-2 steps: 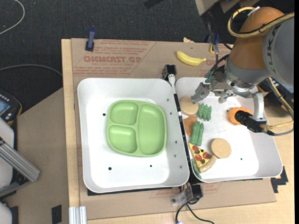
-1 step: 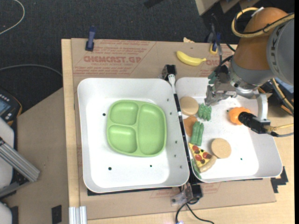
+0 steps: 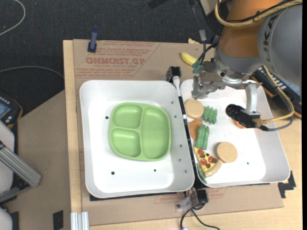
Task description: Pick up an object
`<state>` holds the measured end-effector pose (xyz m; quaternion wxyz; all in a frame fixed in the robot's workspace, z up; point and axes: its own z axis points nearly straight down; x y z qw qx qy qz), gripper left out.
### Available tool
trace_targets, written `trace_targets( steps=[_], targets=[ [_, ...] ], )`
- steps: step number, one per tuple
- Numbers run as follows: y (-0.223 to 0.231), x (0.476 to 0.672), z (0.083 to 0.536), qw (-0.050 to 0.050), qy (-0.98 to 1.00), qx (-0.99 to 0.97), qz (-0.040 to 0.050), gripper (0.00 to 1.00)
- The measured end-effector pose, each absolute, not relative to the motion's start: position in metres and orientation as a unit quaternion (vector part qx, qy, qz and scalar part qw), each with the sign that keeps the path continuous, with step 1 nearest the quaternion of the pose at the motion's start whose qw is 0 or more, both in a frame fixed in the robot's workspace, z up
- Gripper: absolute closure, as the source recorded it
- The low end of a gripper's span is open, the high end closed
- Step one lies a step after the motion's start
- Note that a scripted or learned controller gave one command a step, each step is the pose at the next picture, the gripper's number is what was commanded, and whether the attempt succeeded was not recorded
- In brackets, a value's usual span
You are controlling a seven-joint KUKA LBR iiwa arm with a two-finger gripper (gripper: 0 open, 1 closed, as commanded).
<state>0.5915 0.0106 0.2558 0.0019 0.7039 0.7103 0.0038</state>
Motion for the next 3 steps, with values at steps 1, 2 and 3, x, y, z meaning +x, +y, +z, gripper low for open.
trace_targets(
  steps=[1, 2, 3],
  targets=[
    [0.046, 0.544, 0.421, 0.006, 0.71, 0.705, 0.009, 1.0],
    [0.006, 0.476, 0.378, -0.003, 0.705, 0.709, -0.0025, 1.0],
    [-0.09, 0.478, 0.308, -0.002, 0.703, 0.711, -0.0032, 1.0]
  ],
)
